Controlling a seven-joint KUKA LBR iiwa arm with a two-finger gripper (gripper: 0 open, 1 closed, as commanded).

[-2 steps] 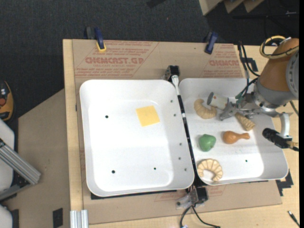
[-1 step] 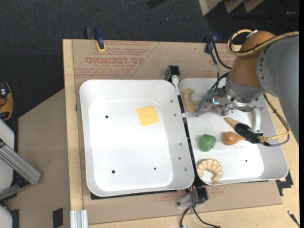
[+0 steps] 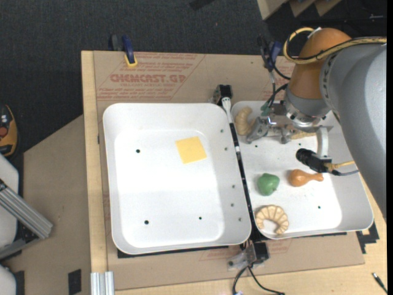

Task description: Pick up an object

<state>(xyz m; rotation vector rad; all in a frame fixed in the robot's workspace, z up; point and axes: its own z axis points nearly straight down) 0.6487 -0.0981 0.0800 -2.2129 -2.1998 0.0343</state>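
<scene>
Evidently nothing is lifted yet: the tool (image 3: 270, 131) hovers beside the pale beige toy (image 3: 244, 120), its state unclear.

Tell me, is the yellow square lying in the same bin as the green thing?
No, the yellow square lies in the left bin, while the green thing sits in the right bin.

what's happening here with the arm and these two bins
A grey robot arm reaches in over the right bin, its tool low near a pale object at the bin's top left corner. A green piece, a drumstick and a croissant lie untouched. A yellow square lies in the left bin.
</scene>
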